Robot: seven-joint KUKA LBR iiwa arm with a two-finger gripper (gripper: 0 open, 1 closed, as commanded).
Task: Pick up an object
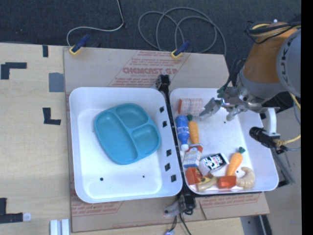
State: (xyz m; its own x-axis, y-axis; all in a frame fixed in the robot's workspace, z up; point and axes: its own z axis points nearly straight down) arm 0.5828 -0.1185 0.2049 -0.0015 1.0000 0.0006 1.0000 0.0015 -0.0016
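Observation:
My gripper (220, 110) hangs over the back part of the right bin (254, 146), its two fingers spread and nothing between them. It is open. To its left lies a pale pink packet (190, 105). A blue bottle (182, 129) and an orange cylinder (193, 131) lie side by side in front of the packet. Nearer the front edge are a carrot (234, 163), a black and white packet (213, 161), a red and white packet (192, 156), a red block (226, 182) and a beige curved piece (247, 177).
A blue divided plate (128, 132) lies in the left bin (85, 180). A black divider (169, 131) runs between the bins. Cables (176, 31) loop on the dark floor behind the bench. The arm's grey and orange body (266, 65) fills the upper right.

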